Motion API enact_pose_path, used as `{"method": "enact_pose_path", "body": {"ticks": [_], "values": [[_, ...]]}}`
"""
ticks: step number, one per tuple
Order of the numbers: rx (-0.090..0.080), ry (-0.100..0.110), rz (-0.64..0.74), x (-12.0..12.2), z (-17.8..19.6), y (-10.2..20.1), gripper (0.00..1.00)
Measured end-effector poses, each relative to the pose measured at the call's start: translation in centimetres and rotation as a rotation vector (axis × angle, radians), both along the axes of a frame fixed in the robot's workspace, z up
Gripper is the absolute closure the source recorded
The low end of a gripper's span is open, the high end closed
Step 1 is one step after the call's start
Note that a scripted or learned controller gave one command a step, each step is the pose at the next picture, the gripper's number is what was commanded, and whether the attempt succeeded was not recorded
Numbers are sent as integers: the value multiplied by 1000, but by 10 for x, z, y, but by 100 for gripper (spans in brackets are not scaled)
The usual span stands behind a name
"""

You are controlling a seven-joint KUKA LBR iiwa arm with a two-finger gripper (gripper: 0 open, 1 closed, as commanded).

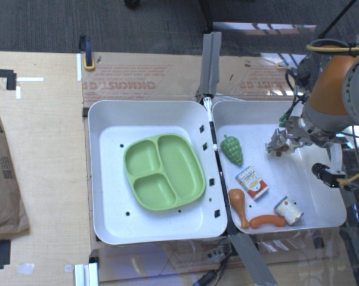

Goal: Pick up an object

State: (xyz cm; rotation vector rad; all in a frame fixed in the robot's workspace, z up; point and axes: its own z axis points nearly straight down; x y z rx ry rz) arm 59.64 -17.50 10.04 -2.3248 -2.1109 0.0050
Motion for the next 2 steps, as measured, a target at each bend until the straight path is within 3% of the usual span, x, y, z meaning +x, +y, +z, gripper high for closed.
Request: {"method": "enact_pose_path", "body": {"ticks": [1, 2], "values": [[-1, -2, -71, 17, 106, 20, 100], [-1, -2, -77, 62, 42, -1, 100]]}}
